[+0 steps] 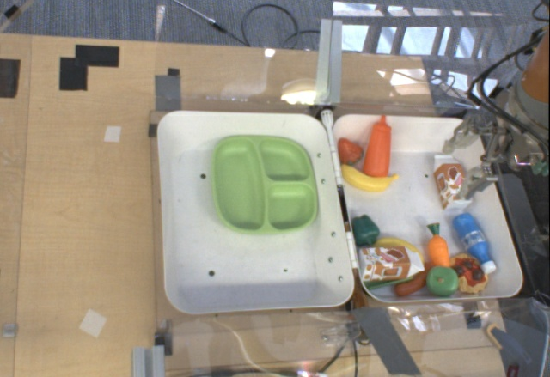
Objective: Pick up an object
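Observation:
My gripper [467, 161] hangs over the right edge of the right bin [507, 281], its two fingers spread open with nothing between them. A small white and brown carton [448, 182] lies just left of the lower fingertip; whether they touch is unclear. Below it lies a blue bottle [473, 240]. Further left an orange bottle [378, 148] rests above a banana [369, 180] and beside a red fruit [349, 149]. Along the bin's near side are a green pepper [364, 230], a snack packet [391, 264], a carrot [437, 250], a green ball-shaped fruit [443, 282] and a sausage [411, 284].
The left bin [185, 264] bears a green divided plate [263, 182]. A metal post [328, 66] rises at the back between the bins, and a clear guard [412, 40] stands behind the right bin. Cables [503, 75] hang from the arm at the right.

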Action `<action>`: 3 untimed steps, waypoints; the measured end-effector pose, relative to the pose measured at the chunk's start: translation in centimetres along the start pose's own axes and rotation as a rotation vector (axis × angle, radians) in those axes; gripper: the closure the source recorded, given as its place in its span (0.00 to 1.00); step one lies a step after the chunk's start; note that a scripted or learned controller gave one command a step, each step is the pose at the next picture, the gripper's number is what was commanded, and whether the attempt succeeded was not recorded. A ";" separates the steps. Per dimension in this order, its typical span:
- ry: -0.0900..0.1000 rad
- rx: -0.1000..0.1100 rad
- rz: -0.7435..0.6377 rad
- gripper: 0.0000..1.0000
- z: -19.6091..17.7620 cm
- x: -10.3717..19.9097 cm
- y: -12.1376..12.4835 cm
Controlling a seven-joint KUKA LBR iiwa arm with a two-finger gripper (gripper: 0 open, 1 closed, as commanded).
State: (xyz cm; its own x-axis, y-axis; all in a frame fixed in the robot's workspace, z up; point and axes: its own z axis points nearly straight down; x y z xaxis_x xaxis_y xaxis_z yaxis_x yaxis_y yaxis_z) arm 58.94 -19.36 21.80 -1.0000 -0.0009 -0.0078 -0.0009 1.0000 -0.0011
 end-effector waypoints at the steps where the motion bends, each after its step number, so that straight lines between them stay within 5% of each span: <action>1: -0.006 0.002 0.114 0.00 12.6 -0.6 -1.1; 2: -0.005 0.002 -0.030 0.00 12.9 -2.2 -1.0; 3: -0.003 0.001 -0.034 0.00 13.0 -0.2 -1.1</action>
State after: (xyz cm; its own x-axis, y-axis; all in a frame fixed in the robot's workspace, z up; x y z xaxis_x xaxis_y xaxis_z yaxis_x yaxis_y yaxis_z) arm 59.27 -20.48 8.84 -0.9993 -0.0347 -0.0111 -0.0347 0.9994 -0.0025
